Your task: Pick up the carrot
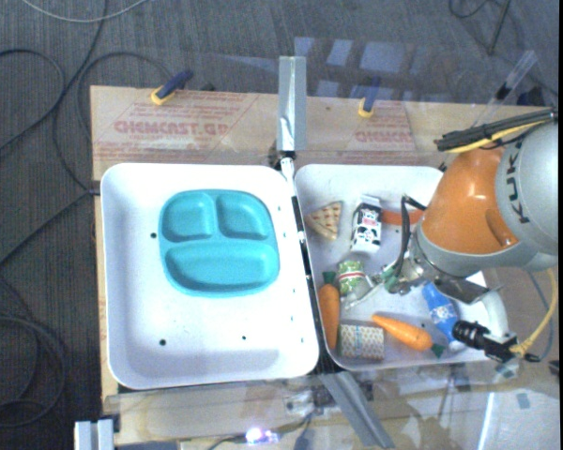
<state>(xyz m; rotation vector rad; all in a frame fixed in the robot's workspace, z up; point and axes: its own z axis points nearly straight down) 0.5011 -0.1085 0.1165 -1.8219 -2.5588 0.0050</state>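
Hand [387,282] fingers' state unclear

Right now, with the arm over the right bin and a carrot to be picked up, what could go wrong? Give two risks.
1. Two carrots lie in the right bin: one near the front, another against the left wall. The program could take either one.
2. The front carrot lies close beside a patterned block and a blue item. The gripper might nudge or grab a neighbour instead.
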